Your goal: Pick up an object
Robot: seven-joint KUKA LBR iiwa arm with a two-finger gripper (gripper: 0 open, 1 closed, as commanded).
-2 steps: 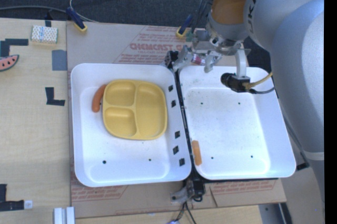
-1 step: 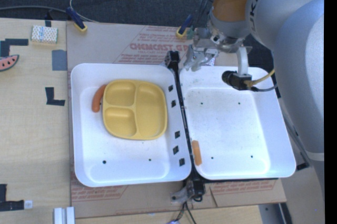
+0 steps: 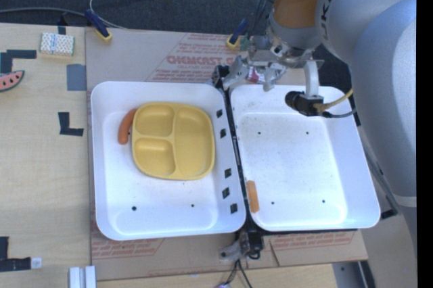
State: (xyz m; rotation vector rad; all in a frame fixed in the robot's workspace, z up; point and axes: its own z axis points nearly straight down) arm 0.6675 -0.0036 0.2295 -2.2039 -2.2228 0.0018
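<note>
On the far left of the bench a small patterned block (image 3: 57, 44) lies on the pale wood, with a reddish slice-shaped piece (image 3: 11, 80) below it at the frame's edge and strips of dark tape nearby. Next comes the left bin (image 3: 108, 205), which holds a yellow divided plate (image 3: 173, 140) with three compartments; an orange sausage-shaped toy (image 3: 124, 126) lies against the plate's left edge, touching it. Behind the bins, a sheet of printed cardboard (image 3: 186, 60) shows under them, and a blue-and-yellow clip (image 3: 98, 24) sits at the end of a thin cable. At the wall shared by the two bins, toward the near end, a second small orange piece (image 3: 252, 195) rests just inside the right bin (image 3: 338, 205), against that bin's left wall. Over the far left corner of the right bin hangs the gripper (image 3: 260, 72), under the arm's orange band; whether its fingers are open or closed cannot be told, and nothing is visibly held between them.
</note>
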